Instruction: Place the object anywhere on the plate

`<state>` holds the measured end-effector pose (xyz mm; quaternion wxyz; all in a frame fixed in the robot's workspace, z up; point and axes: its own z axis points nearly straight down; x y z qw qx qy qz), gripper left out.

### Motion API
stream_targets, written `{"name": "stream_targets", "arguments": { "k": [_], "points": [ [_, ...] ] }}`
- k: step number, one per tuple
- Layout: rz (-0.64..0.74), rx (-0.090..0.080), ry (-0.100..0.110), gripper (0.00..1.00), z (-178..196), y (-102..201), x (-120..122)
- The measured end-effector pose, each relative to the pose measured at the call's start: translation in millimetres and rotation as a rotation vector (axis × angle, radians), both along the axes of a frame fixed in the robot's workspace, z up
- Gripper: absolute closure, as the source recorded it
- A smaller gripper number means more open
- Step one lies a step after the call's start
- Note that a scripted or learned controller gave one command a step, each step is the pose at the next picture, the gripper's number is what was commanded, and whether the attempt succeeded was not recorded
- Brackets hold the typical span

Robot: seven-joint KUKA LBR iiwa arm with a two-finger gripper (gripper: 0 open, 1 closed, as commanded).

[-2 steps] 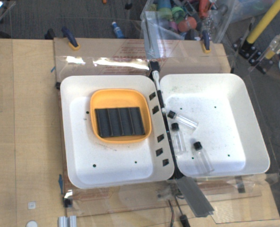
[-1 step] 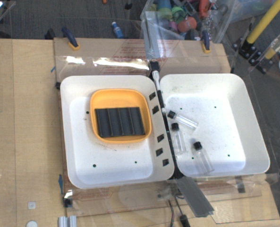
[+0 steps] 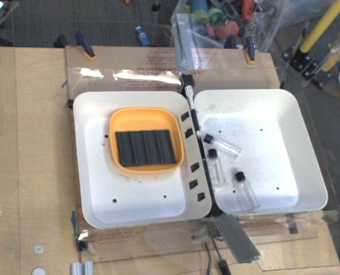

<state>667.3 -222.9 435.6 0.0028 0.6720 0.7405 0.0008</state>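
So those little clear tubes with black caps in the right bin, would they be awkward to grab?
Probably. The clear vials lie on their sides and look round, so a nudge may roll them. Their see-through walls look smooth, perhaps slippery. They seem small and light, and maybe breakable if glass.

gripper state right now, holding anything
Gripper: nothing to report from this view. The three clear vials lie in the right bin; the orange plate has a black ridged block.

The left bin (image 3: 95, 205) is open all round the plate (image 3: 145, 138), whose middle is taken by a black ridged block (image 3: 145, 148). In the right bin (image 3: 296, 153), three clear vials (image 3: 224, 165) cluster near the divider (image 3: 194, 148); its far right half is bare floor. A plastic tub (image 3: 227, 16) crowds the back edge.
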Motion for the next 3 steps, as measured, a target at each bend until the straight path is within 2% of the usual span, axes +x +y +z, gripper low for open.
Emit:
{"name": "stream_targets", "arguments": {
  "k": [1,2,3],
  "points": [
    [-0.269,0.001,0.001,1.00,-0.4,0.0,-0.1],
    [-0.359,0.003,0.004,1.00,-0.4,4.8,-0.6],
    [-0.585,0.003,0.002,1.00,-0.6,7.6,-0.3]
  ]
}}
